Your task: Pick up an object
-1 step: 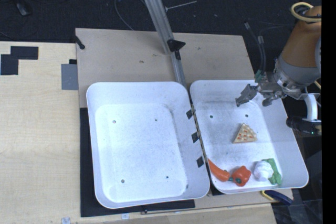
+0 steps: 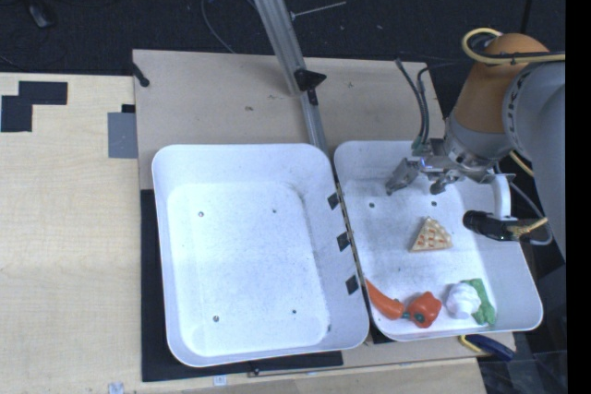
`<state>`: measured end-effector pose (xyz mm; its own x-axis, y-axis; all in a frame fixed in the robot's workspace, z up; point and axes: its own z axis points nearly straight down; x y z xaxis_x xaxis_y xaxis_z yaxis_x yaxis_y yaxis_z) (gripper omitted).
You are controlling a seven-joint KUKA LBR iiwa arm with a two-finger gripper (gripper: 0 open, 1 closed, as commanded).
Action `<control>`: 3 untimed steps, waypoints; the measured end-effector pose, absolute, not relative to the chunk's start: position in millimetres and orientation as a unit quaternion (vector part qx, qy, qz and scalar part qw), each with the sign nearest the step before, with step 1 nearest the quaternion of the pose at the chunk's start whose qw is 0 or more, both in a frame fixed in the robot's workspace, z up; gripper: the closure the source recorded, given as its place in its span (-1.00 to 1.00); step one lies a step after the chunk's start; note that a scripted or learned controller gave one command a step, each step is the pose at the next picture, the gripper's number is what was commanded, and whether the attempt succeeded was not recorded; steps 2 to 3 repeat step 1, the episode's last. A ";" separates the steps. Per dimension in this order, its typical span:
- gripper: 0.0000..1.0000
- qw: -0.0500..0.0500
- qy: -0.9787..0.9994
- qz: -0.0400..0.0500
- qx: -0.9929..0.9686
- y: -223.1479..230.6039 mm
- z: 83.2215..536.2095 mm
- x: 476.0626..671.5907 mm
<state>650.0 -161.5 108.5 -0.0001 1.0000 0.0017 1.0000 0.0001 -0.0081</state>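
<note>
My gripper (image 2: 423, 182) hangs over the back part of the right bin (image 2: 383, 163), its two grey fingers spread apart and nothing between them. A tan wedge-shaped toy like a pizza slice (image 2: 430, 236) lies in the bin's middle, a little in front of the fingertips. Along the bin's front edge lie an orange carrot-like piece (image 2: 383, 300), a red pepper-like toy (image 2: 424, 308), a white lump (image 2: 463, 298) and a green piece (image 2: 480, 302).
The left bin (image 2: 242, 249) sits next to the right one, joined by black clips (image 2: 343, 240). A slanted aluminium post (image 2: 282, 32) rises behind the bins. A black handle-shaped part (image 2: 489, 223) sticks out by the right bin's right rim.
</note>
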 end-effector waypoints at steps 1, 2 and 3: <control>-1.00 0.000 -0.707 0.000 -0.707 -175.5 86.1 666.1; -1.00 0.000 -0.707 0.000 -0.707 -175.5 86.1 666.1; -1.00 0.000 -0.707 0.000 -0.707 -175.5 86.1 666.1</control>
